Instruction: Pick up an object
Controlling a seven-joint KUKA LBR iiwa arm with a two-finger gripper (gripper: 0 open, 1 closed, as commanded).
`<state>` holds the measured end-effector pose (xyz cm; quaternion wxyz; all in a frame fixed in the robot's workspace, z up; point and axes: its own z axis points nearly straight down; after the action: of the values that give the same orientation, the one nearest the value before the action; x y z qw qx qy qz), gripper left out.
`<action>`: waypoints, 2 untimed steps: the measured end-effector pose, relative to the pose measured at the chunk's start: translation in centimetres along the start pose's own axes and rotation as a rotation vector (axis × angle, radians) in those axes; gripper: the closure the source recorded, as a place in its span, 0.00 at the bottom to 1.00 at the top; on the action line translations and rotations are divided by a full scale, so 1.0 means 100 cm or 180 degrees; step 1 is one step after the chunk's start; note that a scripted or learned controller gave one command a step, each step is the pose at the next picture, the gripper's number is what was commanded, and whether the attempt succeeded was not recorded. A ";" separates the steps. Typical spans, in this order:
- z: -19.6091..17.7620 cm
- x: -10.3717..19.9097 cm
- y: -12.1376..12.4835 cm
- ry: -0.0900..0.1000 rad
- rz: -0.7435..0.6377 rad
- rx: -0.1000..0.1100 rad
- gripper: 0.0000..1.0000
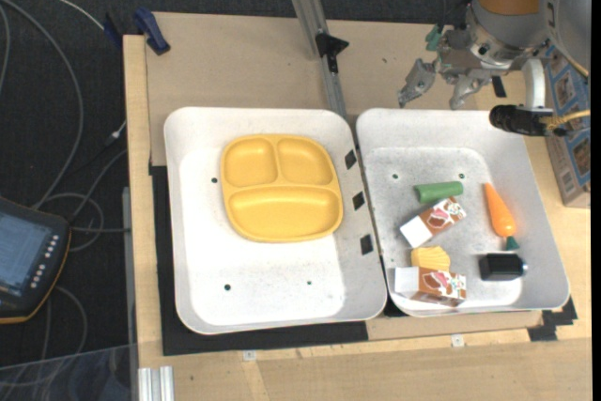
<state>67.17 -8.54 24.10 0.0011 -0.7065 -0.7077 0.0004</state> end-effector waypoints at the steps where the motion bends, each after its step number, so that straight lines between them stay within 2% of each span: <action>1: 0.000 0.000 0.000 -0.0002 -0.0001 0.0000 0.00; 2: 0.044 0.000 0.005 -0.0001 0.0000 0.0014 0.00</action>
<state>67.68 -8.53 19.71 0.0026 -0.7065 -0.7077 0.0021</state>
